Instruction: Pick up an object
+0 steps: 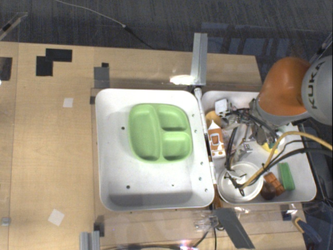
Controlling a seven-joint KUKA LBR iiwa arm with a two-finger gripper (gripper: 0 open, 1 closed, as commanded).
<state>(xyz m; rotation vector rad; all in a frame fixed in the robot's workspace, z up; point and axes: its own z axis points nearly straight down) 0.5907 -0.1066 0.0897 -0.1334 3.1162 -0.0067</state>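
Note:
My arm, with its orange band [283, 87], reaches in over the right bin [307, 189]. The gripper [242, 146] hangs low among black and yellow cables above the bin's middle. Just left of it lies an orange and white box [216, 142]. A white bowl [240, 185] sits below the gripper at the bin's front. A brown object [271, 184] and a green block [286, 176] lie at the front right. A small white object [221, 107] and a tan piece [212, 120] rest at the back left. Something yellow [268, 146] peeks out beside the cables.
The left bin [119, 191] holds a green divided plate [158, 132]. A metal post [199, 59] stands behind the ridge between the bins. The wooden bench [47, 155] stretches to the left.

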